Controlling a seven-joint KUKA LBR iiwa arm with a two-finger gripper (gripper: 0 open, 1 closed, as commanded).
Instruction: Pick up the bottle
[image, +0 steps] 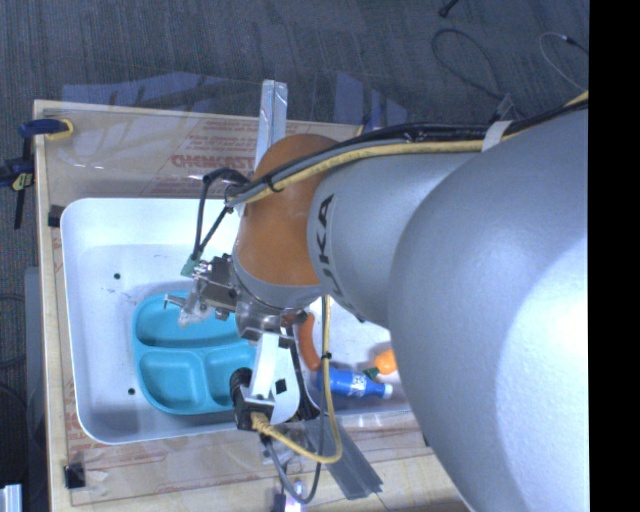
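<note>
gripper (200, 298) sits over the blue tray (180, 385) in the left bin (85, 300); can't tell if it's spread or closed. bottle (350, 384) lies on its side right of the tray, partly under the arm. to do it well: shift right, align across the bottle's body, go low before closing.

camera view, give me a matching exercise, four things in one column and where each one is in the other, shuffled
Things
1. bottle
2. blue tray
3. clamp
4. gripper

Places
A. at the bench corner, the view's upper left
B. over the tray's upper end in the view
C. lying in the white bin, towards the view's left
D. by the bin's near wall, to the tray's right in the view

Pairs: 1-D, 2-C, 3-A, 4-B
</note>
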